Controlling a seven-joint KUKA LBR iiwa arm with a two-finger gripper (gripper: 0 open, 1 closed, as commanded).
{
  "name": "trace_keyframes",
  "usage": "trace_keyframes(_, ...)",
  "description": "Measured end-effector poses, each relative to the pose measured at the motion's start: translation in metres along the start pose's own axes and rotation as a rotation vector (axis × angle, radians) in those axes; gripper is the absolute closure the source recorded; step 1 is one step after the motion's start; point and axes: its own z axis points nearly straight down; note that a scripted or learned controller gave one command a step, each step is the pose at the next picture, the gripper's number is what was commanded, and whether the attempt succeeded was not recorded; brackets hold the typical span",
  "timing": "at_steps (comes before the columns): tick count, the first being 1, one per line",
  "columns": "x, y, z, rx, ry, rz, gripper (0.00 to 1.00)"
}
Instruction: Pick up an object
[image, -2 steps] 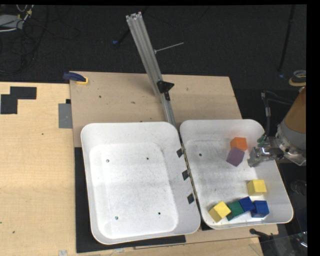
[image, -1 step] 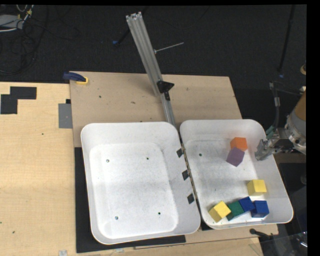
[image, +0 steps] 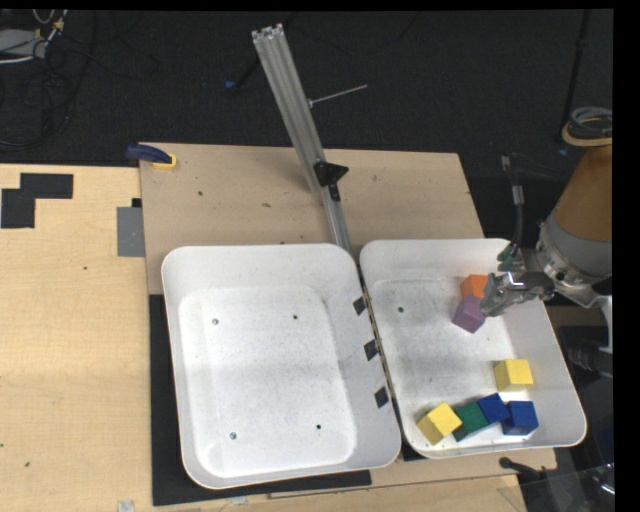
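Purple block (image: 468, 315) sits in the right bin (image: 430, 270) toward two o'clock, an orange block (image: 473, 285) just beside it at twelve. My jaws (image: 497, 296) hang at its three o'clock edge; I cannot tell their opening or hold. I'd centre over purple alone, clear of orange. Count: one purple, one orange, two yellow, two blue, one green, clustered near five o'clock.

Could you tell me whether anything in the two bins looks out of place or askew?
Mostly tidy. The purple block by the gripper sits tilted, and the blocks at the right bin's near edge are jumbled together.
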Motion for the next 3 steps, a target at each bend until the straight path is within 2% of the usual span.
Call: trace_keyframes(3, 0.16, 0.015, 0.015, 0.004, -0.001, 0.001, 1.0)
